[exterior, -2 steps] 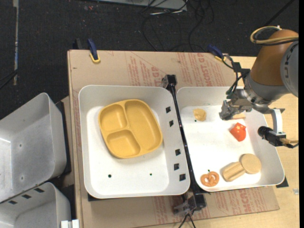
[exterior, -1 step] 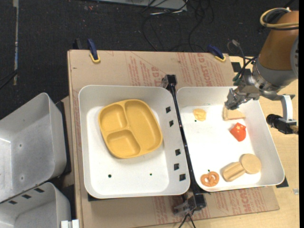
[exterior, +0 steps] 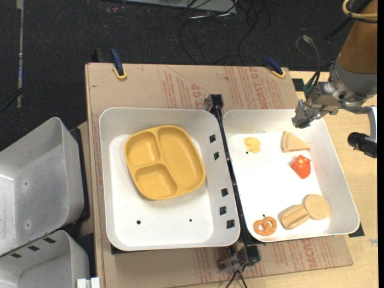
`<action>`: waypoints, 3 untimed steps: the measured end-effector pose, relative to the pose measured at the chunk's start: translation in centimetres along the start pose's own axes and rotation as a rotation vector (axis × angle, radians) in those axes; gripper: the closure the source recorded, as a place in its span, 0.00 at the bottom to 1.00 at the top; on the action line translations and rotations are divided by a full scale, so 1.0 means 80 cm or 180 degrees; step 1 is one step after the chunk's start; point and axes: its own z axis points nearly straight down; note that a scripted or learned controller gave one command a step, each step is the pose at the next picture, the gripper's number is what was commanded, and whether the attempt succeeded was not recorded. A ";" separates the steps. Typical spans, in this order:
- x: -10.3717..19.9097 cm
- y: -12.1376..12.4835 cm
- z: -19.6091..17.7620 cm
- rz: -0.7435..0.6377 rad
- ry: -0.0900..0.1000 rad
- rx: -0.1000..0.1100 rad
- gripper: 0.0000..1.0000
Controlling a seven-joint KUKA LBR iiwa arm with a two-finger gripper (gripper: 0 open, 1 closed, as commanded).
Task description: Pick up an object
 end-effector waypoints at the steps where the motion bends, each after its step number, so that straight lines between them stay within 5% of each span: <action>1: 0.067 -0.005 0.010 -0.0012 0.0011 0.0026 1.00; 3: 0.195 -0.031 0.036 -0.0010 0.0008 0.0026 1.00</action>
